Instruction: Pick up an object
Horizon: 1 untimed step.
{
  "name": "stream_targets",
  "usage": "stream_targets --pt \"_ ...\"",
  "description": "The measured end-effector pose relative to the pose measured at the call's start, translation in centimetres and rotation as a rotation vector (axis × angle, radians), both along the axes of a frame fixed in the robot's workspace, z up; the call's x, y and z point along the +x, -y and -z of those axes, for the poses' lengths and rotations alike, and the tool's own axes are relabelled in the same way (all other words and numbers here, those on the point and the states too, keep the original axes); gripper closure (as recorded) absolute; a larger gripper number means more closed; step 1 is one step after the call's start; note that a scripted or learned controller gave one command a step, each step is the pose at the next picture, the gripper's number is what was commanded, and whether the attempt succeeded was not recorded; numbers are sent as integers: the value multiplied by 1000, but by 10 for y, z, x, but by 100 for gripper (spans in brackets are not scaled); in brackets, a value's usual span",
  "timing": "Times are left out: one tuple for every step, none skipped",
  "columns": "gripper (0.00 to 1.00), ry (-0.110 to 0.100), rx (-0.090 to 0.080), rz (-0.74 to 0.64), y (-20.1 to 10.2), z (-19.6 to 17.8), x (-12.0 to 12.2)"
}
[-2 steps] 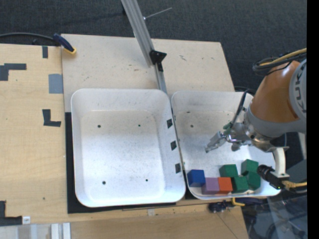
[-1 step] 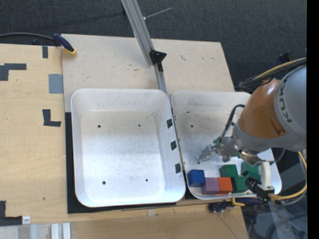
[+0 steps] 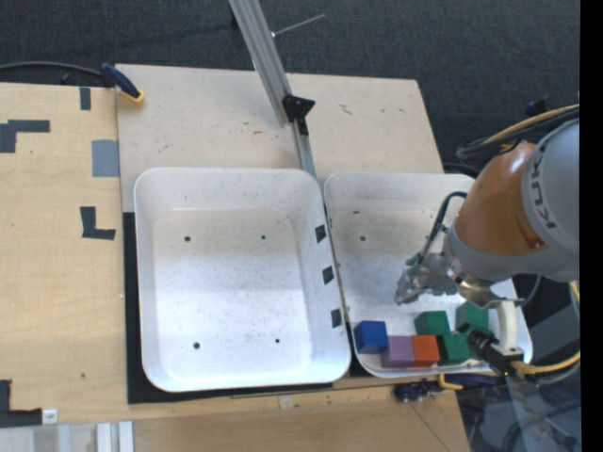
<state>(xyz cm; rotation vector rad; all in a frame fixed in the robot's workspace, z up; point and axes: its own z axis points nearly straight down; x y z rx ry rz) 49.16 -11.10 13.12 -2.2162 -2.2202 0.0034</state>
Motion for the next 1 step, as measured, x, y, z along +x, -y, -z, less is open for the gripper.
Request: stream_targets --pt "100 8 -3 1 9 -50 5"
